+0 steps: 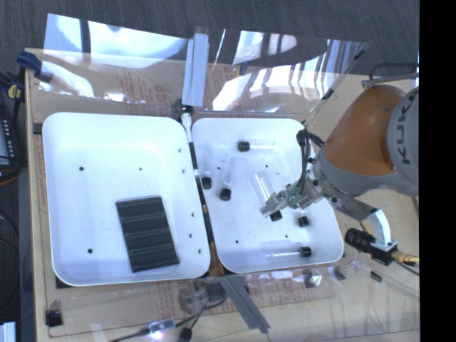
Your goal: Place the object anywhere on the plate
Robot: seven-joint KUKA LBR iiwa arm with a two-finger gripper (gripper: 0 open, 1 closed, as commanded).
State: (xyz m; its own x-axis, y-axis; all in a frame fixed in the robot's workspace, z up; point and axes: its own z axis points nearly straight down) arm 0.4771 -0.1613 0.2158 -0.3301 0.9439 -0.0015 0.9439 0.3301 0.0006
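Whether hand [274, 206] is open or closed I cannot tell; it sits low in the right bin [324, 251] among clear tubes with black caps. Going left to right: the dark ribbed plate [146, 232] lies in the left bin [57, 191] with nothing on it, so placing is all ahead. Past the divider, tubes lie scattered: one near the top [255, 147], one touching my hand [263, 189], one by the front wall [287, 251]. Loose neighbours crowd any pick.

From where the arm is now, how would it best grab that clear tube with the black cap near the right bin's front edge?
Take the capped tube from above, mid-barrel, claw closing across its width; it lies flat, long axis left to right, nothing touching it.
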